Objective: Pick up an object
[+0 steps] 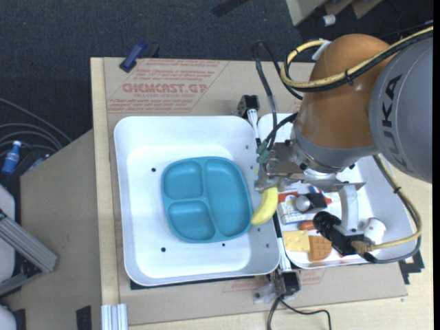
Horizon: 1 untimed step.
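At the left bin's (137, 184) three o'clock rim, a banana (265, 206) lies beside a blue plate (206, 199), just under the gripper (269, 182). Whether the gripper is open or closed cannot be told. The curved banana may slip sideways.

A blue three-compartment plate (206, 199) lies in the middle of the left white bin (137, 253). Just right of the plate, a yellow banana (266, 206) rests against the bin's wall, close to the plate's rim. The gripper (269, 177) hangs up and to the right of the plate, over the banana's upper end. Farther right of the plate, the right bin (371, 184) holds a yellow wedge (297, 241) and an orange piece (318, 247).
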Motion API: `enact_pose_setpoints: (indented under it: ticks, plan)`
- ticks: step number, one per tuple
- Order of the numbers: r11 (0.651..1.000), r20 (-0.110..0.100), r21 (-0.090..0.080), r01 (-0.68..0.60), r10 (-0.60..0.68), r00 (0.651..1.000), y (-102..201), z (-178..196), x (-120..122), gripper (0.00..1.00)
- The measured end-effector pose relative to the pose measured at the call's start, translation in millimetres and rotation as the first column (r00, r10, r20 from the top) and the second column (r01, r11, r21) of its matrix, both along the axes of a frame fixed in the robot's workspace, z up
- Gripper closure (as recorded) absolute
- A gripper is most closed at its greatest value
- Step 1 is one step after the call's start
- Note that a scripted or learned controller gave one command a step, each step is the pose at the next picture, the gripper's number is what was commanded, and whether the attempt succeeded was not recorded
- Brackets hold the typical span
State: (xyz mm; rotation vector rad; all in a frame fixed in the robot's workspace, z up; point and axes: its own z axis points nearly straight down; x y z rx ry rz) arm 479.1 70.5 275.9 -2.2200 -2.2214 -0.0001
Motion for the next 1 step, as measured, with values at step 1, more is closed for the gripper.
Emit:
enact_pose_setpoints:
  ticks: [1]
  plan:
    - [1.000,0.002,-0.002,0.001,-0.001,1.000,-85.1,-16.7,46.4,1.00]
